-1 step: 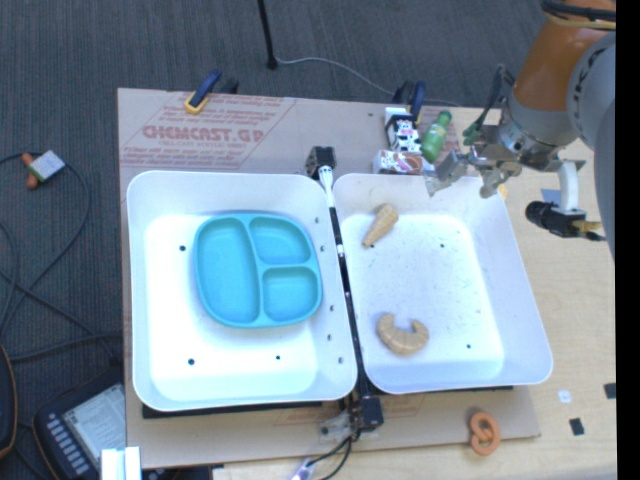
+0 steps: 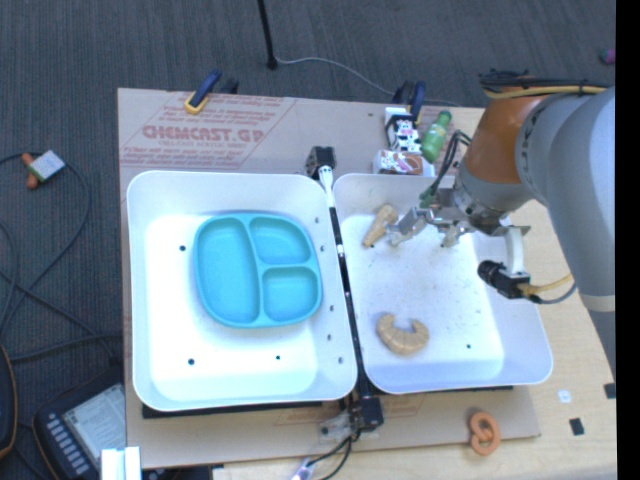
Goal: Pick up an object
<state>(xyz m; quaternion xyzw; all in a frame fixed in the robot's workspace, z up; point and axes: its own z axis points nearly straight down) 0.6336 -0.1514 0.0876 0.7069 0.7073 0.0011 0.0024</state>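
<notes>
White right bin (image 2: 520,363) was the landmark. Inside it, a tan curved pastry-like piece (image 2: 402,334) lay near its front edge, and a smaller tan chunk (image 2: 379,225) sat near its back left corner. Claw (image 2: 428,224) hovered low over the back of that bin, just right of the small chunk, fingers spread apart, nothing between them. One finger (image 2: 404,228) pointed toward the chunk, close but whether touching, can't tell. Left of that bin, the other bin (image 2: 140,268) held a blue divided plate (image 2: 258,270). Small orange ring (image 2: 484,432) lay on the tabletop (image 2: 180,133) just in front of the right bin. Progress: nothing lifted yet, grasp not made. Judging by position, small chunk looked the likely target; closing and lifting remained.
</notes>
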